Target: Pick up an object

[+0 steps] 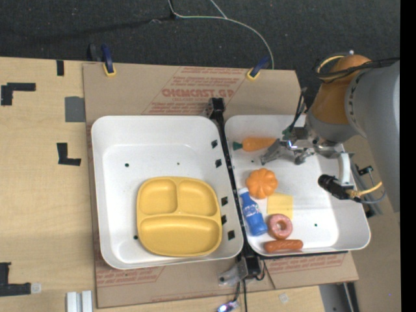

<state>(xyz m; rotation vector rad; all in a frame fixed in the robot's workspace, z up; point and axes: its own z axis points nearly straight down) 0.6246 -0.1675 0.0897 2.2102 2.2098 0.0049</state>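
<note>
Red print on the cardboard sheet
The cardboard sheet (195, 86) under the bins bears faded red lettering reading roughly "CHEMCAST GP"; smaller lines around it are too faint to read

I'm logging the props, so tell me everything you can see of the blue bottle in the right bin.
The blue bottle is small, looks plastic, and has a white cap and a pale label. It lies on its side in the right bin, close along the wall shared with the left bin, cap toward the pumpkin and base toward the sausage. The pink donut sits against its lower right side. The gripper is apart from it, near the carrot.
</note>
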